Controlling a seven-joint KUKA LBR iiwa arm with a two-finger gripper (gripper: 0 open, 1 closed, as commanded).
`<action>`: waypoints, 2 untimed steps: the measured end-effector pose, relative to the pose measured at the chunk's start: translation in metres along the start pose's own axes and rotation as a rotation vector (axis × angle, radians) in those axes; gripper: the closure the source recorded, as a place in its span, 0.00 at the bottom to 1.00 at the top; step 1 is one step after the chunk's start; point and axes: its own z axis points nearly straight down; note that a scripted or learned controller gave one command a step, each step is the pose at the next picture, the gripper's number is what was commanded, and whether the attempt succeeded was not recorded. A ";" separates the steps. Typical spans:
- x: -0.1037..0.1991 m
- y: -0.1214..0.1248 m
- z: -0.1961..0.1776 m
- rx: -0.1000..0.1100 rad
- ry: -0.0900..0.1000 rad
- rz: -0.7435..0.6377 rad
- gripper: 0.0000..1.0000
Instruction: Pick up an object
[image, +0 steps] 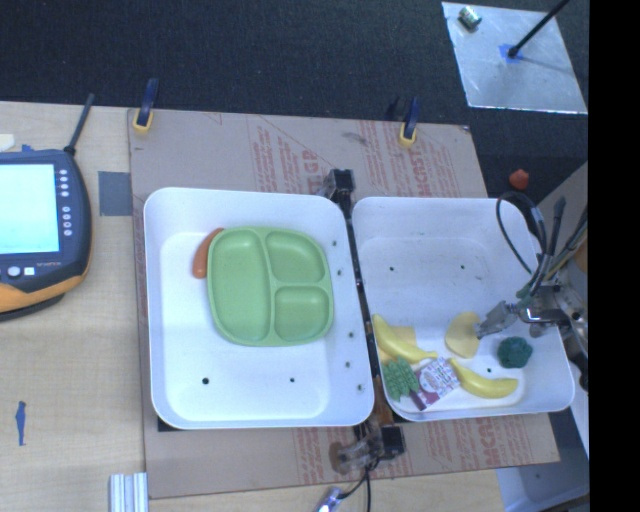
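Objects for picking lie along the near edge of the right shallow white bin: a yellow plastic banana close to the bin's left wall, a pale yellow rounded lump just beside it, a small green leafy piece toward the near left corner, a red-and-white packet touching that, a second yellow banana-shaped piece along the near rim, and a dark green round knobbly thing toward the right wall. My gripper hangs low over that bin, fingertips just beside the pale lump and between it and the dark green thing. I cannot tell how far my jaws stand apart, and I see nothing between them. The left white bin carries a light green divided plastic tray, with an orange sausage-shaped piece touching the tray's far left corner.
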 end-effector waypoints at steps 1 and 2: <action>0.061 0.018 0.050 0.003 0.001 -0.004 0.00; 0.001 -0.016 0.002 0.000 0.000 0.000 0.00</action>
